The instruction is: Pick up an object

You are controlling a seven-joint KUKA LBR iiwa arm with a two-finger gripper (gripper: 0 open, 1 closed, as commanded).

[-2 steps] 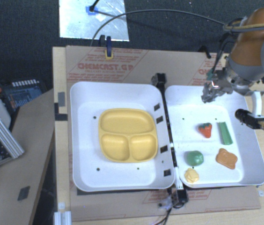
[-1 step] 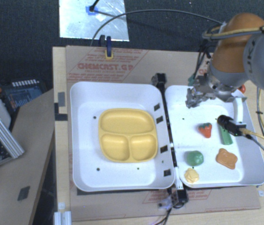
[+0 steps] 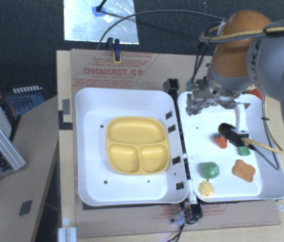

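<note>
A: What do you have for me, starting from the left?

B: In the left bin (image 3: 89, 135) you have a yellow divided plate (image 3: 137, 145), lying flat in the middle. It looks like stiff, light plastic. But it is wide and low, so you could take it only by the rim, and I judge it a poor choice.

A: And on the other side?

B: The claw (image 3: 194, 108) hangs over the far left part of the right bin (image 3: 270, 185), near the wall between the bins. I cannot tell if it is spread or pressed together, and I see nothing held in it. In the front left corner is a small pale yellow piece (image 3: 206, 188), and just behind it a green round piece (image 3: 209, 169). This green one I would take. It looks like toy food, probably light and maybe a little soft, with smooth rounded sides that may slip. Take it across the middle, from straight above.

A: What stands in your way?

B: Not much. The pale yellow piece is near it but apart. Further right are an orange-red piece (image 3: 220, 141), a second green piece (image 3: 243, 150) and a brown-orange piece (image 3: 243, 170), all apart from your target.
</note>
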